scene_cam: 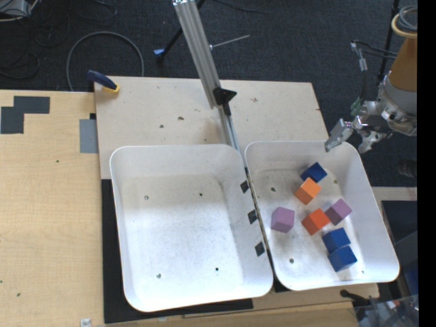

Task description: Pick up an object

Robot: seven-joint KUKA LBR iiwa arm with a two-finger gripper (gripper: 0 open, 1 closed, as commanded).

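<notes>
All the blocks sit loose in the right bin [371, 203]: blue block [314, 172], orange block [307, 191], two purple, more blue lower down. The gripper [349, 133] hovers over the bin's upper right corner, fingers spread, nothing in them.

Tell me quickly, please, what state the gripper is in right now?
Gripper: above the right bin's far corner, nothing held; open or closed cannot be told.
</notes>
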